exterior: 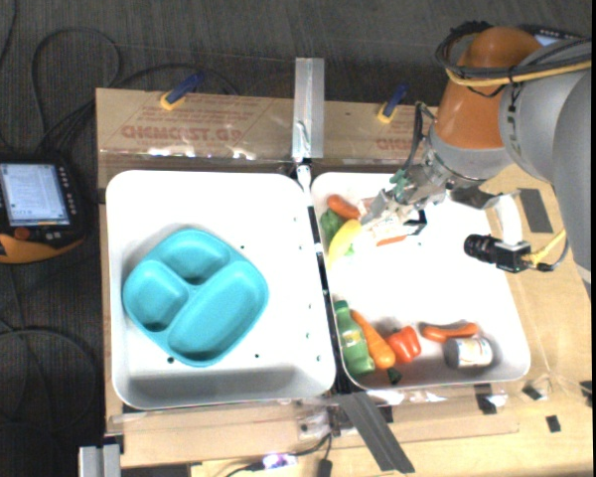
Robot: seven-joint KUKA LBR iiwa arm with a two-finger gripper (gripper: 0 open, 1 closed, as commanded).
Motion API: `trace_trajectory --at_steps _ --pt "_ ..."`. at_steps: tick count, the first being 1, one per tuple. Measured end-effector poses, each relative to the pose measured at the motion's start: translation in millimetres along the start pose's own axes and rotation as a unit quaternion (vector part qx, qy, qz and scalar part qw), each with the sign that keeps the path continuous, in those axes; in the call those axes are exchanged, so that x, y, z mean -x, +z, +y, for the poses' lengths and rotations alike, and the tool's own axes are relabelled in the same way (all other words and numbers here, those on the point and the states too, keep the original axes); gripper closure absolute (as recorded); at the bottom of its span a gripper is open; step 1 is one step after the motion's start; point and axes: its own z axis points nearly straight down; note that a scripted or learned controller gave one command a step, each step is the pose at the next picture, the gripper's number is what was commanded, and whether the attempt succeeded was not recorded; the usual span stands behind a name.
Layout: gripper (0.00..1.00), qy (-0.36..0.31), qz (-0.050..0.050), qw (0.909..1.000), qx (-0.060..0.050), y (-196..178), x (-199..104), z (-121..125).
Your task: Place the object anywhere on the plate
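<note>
The two-finger gripper (395, 210) is seen lowered over the upper part of the right-hand white bin (497, 306), beside a yellow banana-shaped toy (342, 238); its grip cannot be made out. Orange, green and red toy vegetables (377, 341) are gathered along that bin's lower edge. The turquoise three-compartment plastic plate (195, 294) is set in the left-hand white bin (139, 192).
</note>
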Motion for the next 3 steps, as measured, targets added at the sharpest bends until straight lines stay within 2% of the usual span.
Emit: trace_trajectory --at_steps 1,2,3 --pt "1.0 -0.038 0.001 0.9993 0.001 7 -64 45" --pt "1.0 -0.022 0.002 0.9998 0.0 5 -147 2" --pt "1.0 -0.04 0.002 0.9992 -0.001 22 -246 22"
